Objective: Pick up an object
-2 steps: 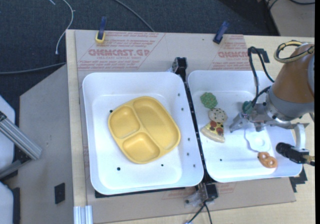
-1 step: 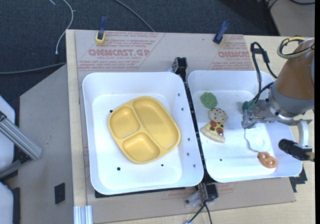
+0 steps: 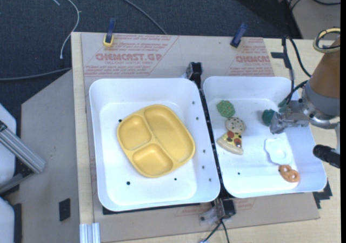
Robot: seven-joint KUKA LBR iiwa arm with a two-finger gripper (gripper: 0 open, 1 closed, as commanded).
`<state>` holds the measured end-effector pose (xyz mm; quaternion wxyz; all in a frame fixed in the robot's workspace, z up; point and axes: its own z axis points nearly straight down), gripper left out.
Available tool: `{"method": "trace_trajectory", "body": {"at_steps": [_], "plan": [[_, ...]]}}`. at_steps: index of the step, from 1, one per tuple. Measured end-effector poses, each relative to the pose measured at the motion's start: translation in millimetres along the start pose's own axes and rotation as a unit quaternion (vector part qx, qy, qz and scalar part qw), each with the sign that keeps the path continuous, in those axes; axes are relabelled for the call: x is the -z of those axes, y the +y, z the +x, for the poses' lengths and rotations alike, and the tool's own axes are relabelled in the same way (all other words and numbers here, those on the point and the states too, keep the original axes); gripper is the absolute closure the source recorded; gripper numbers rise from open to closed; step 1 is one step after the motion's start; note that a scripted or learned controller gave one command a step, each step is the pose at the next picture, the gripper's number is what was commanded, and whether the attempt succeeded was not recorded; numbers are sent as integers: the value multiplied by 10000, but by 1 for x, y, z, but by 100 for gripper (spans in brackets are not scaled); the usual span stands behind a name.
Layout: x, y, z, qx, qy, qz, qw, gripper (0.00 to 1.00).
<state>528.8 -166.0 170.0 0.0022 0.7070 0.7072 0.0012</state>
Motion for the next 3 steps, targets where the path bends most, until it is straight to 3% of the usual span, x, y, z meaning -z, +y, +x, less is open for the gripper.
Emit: {"method": "trace_trajectory", "body": {"at_steps": [2,3], "plan": [[108,1,0,7,-2,-10,10000,100],[107,8,48,28,17,21,10000,100]]}}
